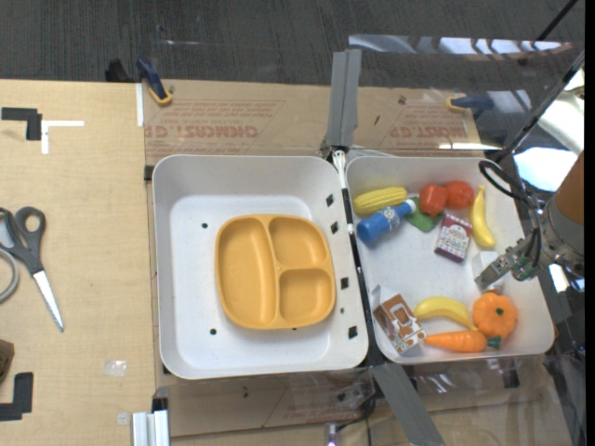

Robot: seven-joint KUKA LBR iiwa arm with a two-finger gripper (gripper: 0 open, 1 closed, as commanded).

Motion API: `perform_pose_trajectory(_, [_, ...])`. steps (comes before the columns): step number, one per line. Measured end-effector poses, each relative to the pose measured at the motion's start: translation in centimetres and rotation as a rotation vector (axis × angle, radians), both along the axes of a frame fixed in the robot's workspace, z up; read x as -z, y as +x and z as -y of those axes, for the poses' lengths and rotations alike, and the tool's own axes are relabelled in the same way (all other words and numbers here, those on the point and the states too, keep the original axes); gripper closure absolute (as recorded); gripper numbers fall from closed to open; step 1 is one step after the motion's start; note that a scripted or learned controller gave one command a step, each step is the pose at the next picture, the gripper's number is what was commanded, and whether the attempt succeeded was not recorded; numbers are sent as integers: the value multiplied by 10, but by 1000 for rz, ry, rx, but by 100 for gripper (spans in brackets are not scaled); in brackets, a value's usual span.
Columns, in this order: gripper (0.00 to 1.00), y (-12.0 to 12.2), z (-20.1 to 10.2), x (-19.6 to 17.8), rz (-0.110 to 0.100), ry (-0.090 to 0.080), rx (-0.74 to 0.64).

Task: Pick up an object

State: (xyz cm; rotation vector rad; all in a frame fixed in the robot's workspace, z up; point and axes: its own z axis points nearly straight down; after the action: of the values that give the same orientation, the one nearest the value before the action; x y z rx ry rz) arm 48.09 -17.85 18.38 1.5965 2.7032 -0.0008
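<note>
The right bin (423, 272) holds several toys. A yellow corn cob (381, 197), a blue bottle (379, 223) and a red pepper (444, 196) lie along its far side. A banana (482, 219) stands next to a small pink box (453, 237). Near the front edge are a brown box (398, 323), a second banana (444, 309), a carrot (456, 341) and an orange pumpkin (495, 314). My gripper (502, 269) hangs low at the bin's right side, just above the pumpkin and right of the pink box. I see nothing in its grasp.
The left bin (177, 249) holds a yellow divided plate (275, 270). Scissors (37, 258) lie on the wooden bench at far left. A blue clamp (153, 82) sits at the cardboard's back edge. Cables and the arm (567, 221) crowd the right bin's right rim.
</note>
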Motion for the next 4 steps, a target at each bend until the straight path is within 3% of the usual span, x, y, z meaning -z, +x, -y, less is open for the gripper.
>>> perform_pose_trajectory(1, [100,5,8,91,0,0,-484])
perform_pose_trajectory(2, [100,9,-8,-73,2,-1,-565])
perform_pose_trajectory(3, [100,-3,43,59,-1,0,-920])
perform_pose_trajectory(4, [100,-2,42,91,0,1,-467])
